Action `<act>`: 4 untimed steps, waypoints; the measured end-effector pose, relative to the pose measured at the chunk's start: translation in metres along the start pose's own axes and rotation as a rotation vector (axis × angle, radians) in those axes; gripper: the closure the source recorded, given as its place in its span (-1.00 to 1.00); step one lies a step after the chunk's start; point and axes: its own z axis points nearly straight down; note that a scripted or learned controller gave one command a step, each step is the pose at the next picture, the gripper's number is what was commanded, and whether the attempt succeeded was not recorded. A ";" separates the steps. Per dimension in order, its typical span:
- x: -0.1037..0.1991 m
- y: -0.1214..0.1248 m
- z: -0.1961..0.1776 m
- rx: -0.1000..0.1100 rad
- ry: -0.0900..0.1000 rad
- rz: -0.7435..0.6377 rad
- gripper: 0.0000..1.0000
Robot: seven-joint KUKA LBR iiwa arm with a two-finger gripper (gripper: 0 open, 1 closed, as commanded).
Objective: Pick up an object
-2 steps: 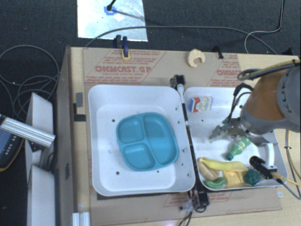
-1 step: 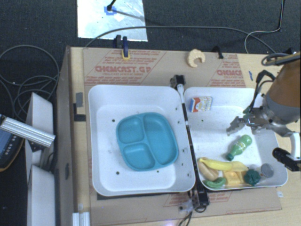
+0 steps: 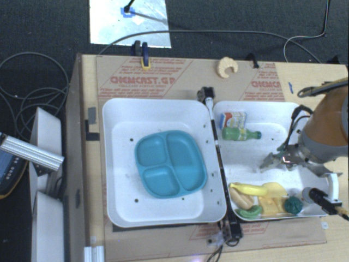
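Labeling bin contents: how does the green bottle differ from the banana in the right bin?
The green bottle lies near the far wall of the right bin; the banana lies near the front wall. The bottle is green and straight with a narrow neck; the banana is yellow and curved. The bottle lies beside a small carton; the banana sits among a cluster of toy foods. Both lie on their sides.

I see even, bright overhead light. The white bins (image 3: pixel 163 113) wash out slightly. Detail is soft throughout.
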 end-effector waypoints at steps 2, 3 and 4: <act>0.051 0.138 0.014 0.009 0.001 -0.001 -1.00; 0.035 0.143 0.016 0.024 0.005 -0.001 -1.00; 0.060 0.143 0.014 0.014 -0.010 0.005 -1.00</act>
